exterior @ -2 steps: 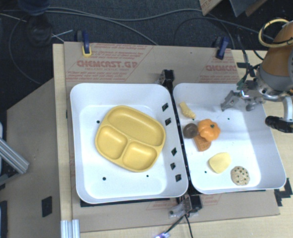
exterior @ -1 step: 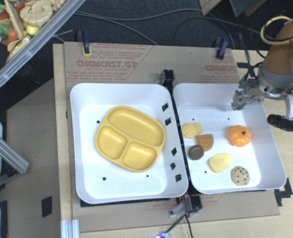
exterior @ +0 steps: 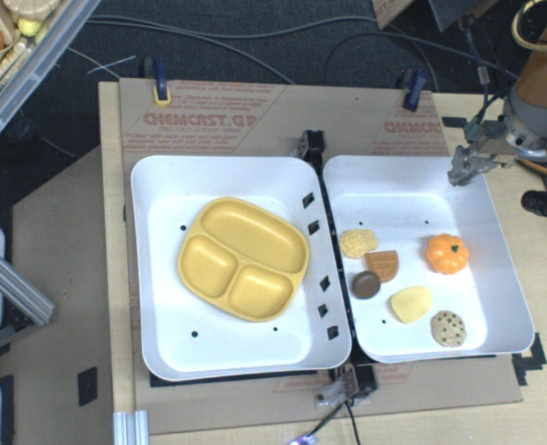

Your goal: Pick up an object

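Note:
The right bin [exterior: 496,248] holds several small food items: an orange pumpkin [exterior: 447,254], a pale round cracker [exterior: 358,242], a brown square piece [exterior: 382,264], a dark brown disc [exterior: 365,286], a pale yellow lump [exterior: 411,304] and a chocolate-chip cookie [exterior: 449,327]. My gripper [exterior: 465,169] hangs over the bin's far right corner, well apart from every item. Nothing shows between its fingers.
The left bin [exterior: 153,248] carries a yellow divided plate [exterior: 244,259]. Black clips line the seam between the bins. Blue clamps [exterior: 161,82] hold the cardboard base at the back. A tray of toy food sits off the bench at top left.

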`<state>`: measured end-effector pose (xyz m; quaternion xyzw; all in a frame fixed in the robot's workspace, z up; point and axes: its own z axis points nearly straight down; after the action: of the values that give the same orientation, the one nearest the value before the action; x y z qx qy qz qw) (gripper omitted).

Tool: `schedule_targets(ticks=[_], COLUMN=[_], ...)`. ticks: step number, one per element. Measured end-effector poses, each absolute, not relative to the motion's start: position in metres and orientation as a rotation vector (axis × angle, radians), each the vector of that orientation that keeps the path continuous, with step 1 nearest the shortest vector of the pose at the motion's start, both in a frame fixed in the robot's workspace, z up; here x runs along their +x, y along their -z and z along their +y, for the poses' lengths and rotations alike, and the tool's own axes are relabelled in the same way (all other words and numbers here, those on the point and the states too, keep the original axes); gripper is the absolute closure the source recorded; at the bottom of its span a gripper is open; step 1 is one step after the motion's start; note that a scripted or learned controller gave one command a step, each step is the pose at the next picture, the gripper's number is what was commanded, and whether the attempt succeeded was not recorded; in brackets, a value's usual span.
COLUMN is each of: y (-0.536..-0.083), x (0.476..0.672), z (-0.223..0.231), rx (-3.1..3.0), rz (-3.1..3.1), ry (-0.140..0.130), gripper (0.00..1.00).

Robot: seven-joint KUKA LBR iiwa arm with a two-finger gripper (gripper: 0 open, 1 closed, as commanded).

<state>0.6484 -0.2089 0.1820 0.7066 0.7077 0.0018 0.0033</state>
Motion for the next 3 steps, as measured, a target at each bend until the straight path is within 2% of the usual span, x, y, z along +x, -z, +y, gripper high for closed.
schedule_targets(ticks=[1, 2, 3], y=[-0.216, -0.209, -0.223], x=[0.65, 0.643, 0.637], z=[-0.209, -0.151, -0.097], rx=[2.217, 2.218, 2.217], rz=[2.22, 2.23, 2.23], ry=[-0.004, -0.001, -0.002], gripper=[1.0, 1.0, 1.0])
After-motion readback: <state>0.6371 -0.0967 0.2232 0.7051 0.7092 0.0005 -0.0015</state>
